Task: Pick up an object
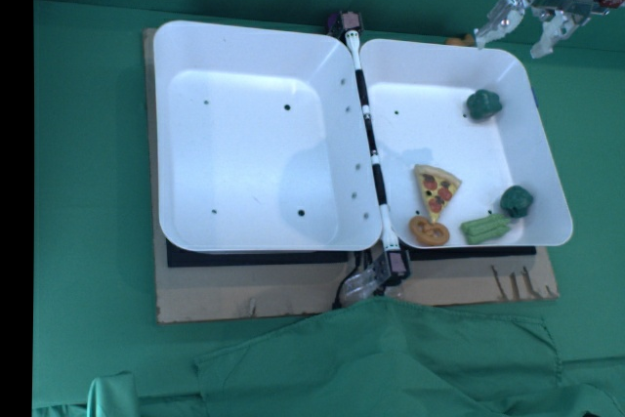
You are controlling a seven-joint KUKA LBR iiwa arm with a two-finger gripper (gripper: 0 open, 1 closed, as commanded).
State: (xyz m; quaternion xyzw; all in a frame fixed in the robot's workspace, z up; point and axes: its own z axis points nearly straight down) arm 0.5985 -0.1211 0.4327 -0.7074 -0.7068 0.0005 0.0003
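The right bin (527, 93) holds several toy foods: a pizza slice (436, 190), a small pretzel (429, 231), a green bean pod (485, 229) and two dark green broccoli pieces (482, 104) (517, 201). My gripper (518, 29) hangs at the top right, above and behind the right bin's far right corner. Its two fingers are spread wide apart with nothing between them. The nearest object is the upper broccoli piece, below and a little left of the gripper.
The left bin (176, 63) sits beside the right one, joined by a black-and-white divider rod (369, 127). Both rest on a cardboard sheet (254, 293) on green cloth. A fold of green cloth (391, 356) lies in front. A small orange thing (457, 41) peeks behind the right bin.
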